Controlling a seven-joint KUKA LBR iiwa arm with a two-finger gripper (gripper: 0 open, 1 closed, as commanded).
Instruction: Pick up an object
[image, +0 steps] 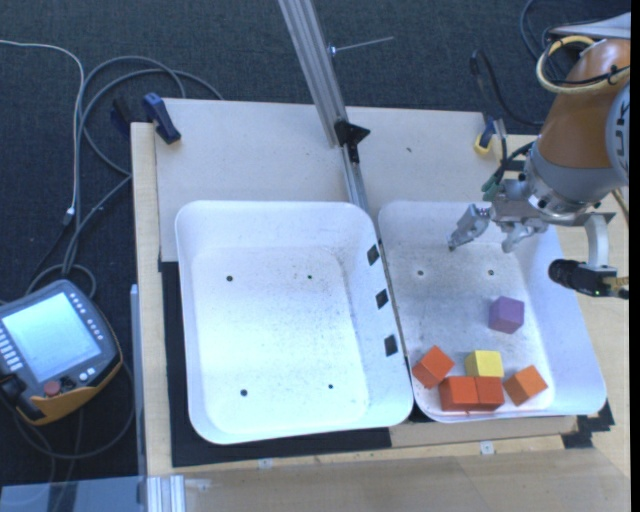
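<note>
Nothing picked yet: gripper (492, 232) hangs open and empty over the right bin (425, 225), well apart from the blocks (480, 378).

Speckled white plastic bins (270, 225) on pale matt wooden bench (250, 150)

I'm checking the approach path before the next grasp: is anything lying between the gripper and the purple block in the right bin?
Nothing visible does. The gripper is over the far part of the right bin, and only bare bin floor lies between it and the purple block. The yellow block and orange blocks sit nearer the bin's front edge.
</note>
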